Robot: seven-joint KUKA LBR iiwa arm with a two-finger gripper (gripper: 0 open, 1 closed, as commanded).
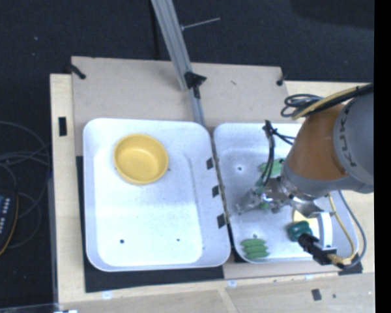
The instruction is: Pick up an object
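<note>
My gripper (pixel 253 201) is low inside the right bin (pixel 231 142), near its left wall, under the orange-banded wrist. A ribbed green object (pixel 253 246) lies at the bin's front edge, a short way in front of the gripper and apart from it. A second green piece (pixel 271 169) shows just behind the gripper, partly hidden by the arm and cables. A small teal object (pixel 298 229) sits at the front right of the same bin. A yellow bowl (pixel 141 158) stands upright in the back left of the left bin (pixel 150 240).
The arm's grey and orange body covers most of the right bin's right half. A slanted metal rail (pixel 176 44) rises from behind the divide between the bins. Cables (pixel 300 101) lie on the bench behind the right bin.
</note>
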